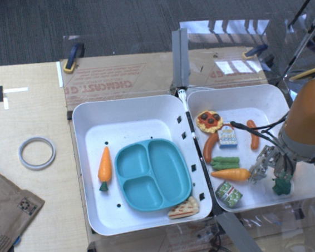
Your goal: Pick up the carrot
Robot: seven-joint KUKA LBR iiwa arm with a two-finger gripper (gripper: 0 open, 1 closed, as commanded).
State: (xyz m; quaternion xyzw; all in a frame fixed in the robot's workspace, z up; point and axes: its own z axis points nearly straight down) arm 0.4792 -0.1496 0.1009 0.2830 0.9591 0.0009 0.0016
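Two toy carrots are in view. One carrot (104, 165) lies upright along the left side of the left bin (88, 158), beside a teal divided plate (151, 173). A second carrot (231, 174) lies flat in the right bin (266, 91), its tip pointing left. My gripper (264, 164) hangs low in the right bin, just right of this second carrot's thick end and very near it. Nothing shows held in the gripper.
The right bin also holds a pizza slice (209, 121), a long sausage (209, 147), a small sausage (252, 134), a white carton (227, 136), green beans (225, 161), a green box (229, 193) and broccoli (282, 185). A waffle piece (183, 208) lies below the plate.
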